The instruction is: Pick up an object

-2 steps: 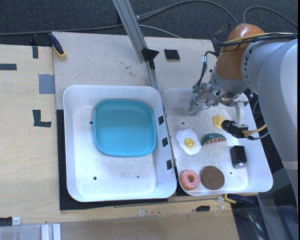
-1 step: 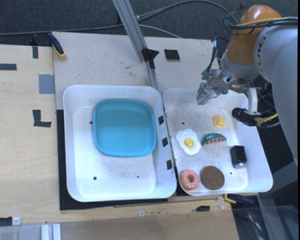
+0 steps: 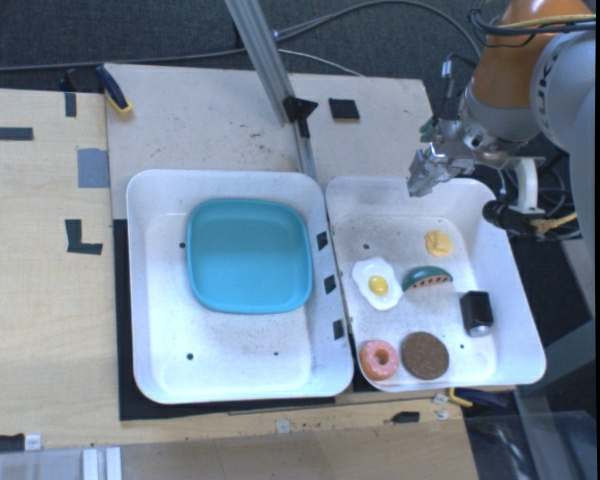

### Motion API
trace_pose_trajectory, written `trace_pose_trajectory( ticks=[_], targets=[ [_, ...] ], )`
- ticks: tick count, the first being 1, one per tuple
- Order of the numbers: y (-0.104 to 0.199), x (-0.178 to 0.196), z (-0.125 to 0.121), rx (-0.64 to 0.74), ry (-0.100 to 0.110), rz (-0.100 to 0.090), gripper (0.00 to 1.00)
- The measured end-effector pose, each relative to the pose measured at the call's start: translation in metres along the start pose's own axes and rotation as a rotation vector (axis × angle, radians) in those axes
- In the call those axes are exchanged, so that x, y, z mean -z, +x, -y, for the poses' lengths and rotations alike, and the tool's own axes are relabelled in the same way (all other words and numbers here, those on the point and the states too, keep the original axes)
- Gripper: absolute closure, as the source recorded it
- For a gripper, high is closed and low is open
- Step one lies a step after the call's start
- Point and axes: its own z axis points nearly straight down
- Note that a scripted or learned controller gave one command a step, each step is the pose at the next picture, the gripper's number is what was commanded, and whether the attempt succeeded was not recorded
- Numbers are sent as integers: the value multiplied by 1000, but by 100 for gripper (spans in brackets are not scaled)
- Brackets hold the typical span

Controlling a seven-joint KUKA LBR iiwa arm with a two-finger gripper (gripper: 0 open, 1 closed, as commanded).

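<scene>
The right bin (image 3: 500, 238) holds several toy foods. A fried egg (image 3: 377, 284) lies near its left wall, with a small yellow piece (image 3: 438, 242) and a watermelon slice (image 3: 427, 278) to its right. A black block (image 3: 476, 312) sits by the right wall. Along the front lie a pink donut (image 3: 379, 359) and a brown cookie (image 3: 424, 355). My gripper (image 3: 423, 181) hangs over the bin's back edge, above and behind the yellow piece, with nothing seen in it.
The left bin (image 3: 150, 298) carries a teal plate (image 3: 249, 255). A slanted metal rail (image 3: 270, 58) runs down to the gap between the bins. The arm's grey body and cables (image 3: 525, 208) crowd the right bin's back right corner.
</scene>
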Motion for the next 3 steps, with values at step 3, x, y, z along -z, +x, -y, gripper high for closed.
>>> trace_pose_trajectory(
  ticks=[3],
  targets=[
    [104,38,-5,5,4,-2,100]
  ],
)
